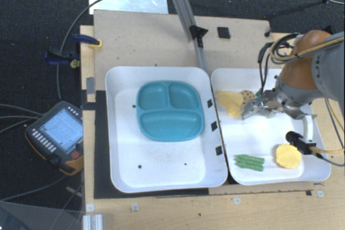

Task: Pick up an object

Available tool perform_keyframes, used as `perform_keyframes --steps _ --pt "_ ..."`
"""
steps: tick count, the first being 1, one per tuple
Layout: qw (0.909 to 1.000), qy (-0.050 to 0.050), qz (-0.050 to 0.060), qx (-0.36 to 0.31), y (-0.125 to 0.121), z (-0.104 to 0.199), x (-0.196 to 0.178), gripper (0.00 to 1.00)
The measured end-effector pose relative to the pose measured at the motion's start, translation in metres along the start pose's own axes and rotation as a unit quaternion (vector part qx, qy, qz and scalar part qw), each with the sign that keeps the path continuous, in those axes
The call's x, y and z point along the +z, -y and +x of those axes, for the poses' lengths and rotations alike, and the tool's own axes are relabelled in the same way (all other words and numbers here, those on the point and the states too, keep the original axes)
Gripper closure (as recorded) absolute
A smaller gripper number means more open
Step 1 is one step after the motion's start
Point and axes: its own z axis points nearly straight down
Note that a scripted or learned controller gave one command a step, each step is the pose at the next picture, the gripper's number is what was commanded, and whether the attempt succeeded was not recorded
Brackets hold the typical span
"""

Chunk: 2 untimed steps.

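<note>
Camera view: tool (249, 109) low in the right bin (269, 178), reached in from the right; spread or pressed together, cannot tell. Yellow wedge (230, 102) touching or just left of the tips, close under the bin's left wall, long axis roughly left-right. Little room leftward; open floor below. Green beans (249, 162) and yellow round piece (288, 156) well apart, nearer the front rim.

Gripper (249, 110) fingertips prob. hidden behind yellow obj (229, 100).
</note>
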Motion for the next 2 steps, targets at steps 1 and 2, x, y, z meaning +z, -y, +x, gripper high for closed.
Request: perform_keyframes --steps 1,2 --pt "1.0000 0.000 -0.002 0.000 -0.002 0.000 -0.014 1.00" --pt "1.0000 0.000 -0.003 0.000 0.003 -0.003 -0.060 1.00"
